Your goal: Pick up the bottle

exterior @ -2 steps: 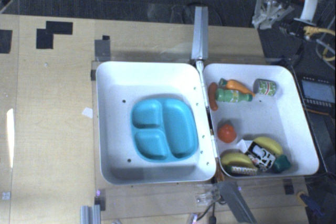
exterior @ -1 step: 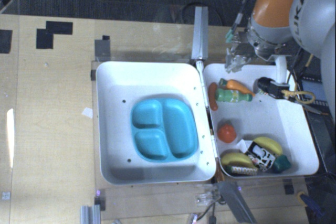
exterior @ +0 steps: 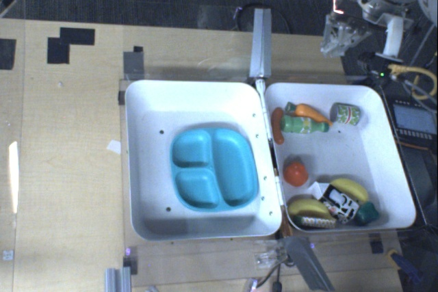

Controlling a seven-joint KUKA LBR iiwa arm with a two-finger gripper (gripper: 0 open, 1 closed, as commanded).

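Observation:
The bottle (exterior: 303,124) is green and lies on its side near the far left corner of the right bin (exterior: 383,147). An orange carrot-shaped piece (exterior: 311,111) rests against its far side. The gripper (exterior: 337,36) hangs beyond the far rim of the right bin, well above and behind the bottle and a little to its right. It touches nothing in the bin.
A green can (exterior: 346,114) lies right of the bottle and a red sausage (exterior: 276,125) to its left. Nearer the front lie a red tomato (exterior: 295,173), two bananas (exterior: 350,188), a black-and-white box (exterior: 340,202) and a teal item (exterior: 367,214). The left bin (exterior: 144,147) holds a blue divided tray (exterior: 212,167).

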